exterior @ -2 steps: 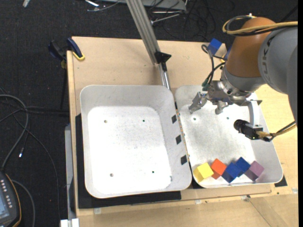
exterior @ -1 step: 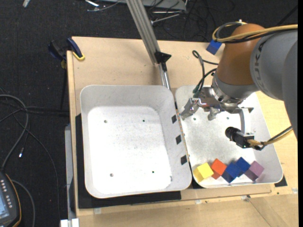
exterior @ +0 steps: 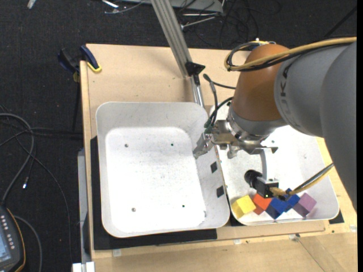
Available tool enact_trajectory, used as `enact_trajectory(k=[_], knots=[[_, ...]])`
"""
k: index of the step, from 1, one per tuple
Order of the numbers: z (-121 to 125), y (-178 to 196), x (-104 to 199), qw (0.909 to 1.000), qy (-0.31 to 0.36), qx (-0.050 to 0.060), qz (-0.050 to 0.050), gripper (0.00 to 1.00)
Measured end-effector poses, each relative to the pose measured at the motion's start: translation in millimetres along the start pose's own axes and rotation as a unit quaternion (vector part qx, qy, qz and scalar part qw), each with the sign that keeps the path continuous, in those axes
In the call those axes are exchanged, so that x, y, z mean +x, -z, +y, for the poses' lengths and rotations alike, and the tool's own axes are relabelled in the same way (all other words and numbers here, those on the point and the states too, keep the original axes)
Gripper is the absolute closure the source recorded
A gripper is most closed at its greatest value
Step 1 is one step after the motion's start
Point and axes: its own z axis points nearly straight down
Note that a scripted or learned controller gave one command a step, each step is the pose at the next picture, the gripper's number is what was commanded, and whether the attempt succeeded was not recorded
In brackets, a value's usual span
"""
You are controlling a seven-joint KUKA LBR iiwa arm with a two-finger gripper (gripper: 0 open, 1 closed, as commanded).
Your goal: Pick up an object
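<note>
Where the arm (exterior: pixel 266 95) hangs over the right bin (exterior: pixel 317 154), four blocks (exterior: pixel 279 206) clustered — grip hidden.

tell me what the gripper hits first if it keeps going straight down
Probably bare floor of the right bin, close to the wall beside the left bin. Depth is unclear, so the gripper might clip that rim instead. The coloured blocks lie apart, nearer the camera.

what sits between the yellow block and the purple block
An orange block and a blue block, side by side, the orange one nearer the yellow; the camera view shows it.
</note>
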Motion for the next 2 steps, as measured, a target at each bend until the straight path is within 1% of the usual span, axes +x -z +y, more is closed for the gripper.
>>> enact_trajectory(k=[1,2], knots=[[7,-32,19,0.9999,-0.009,-0.008,-0.007,0.00],[5,-46,20,0.9998,-0.013,-0.012,-0.014,0.00]])
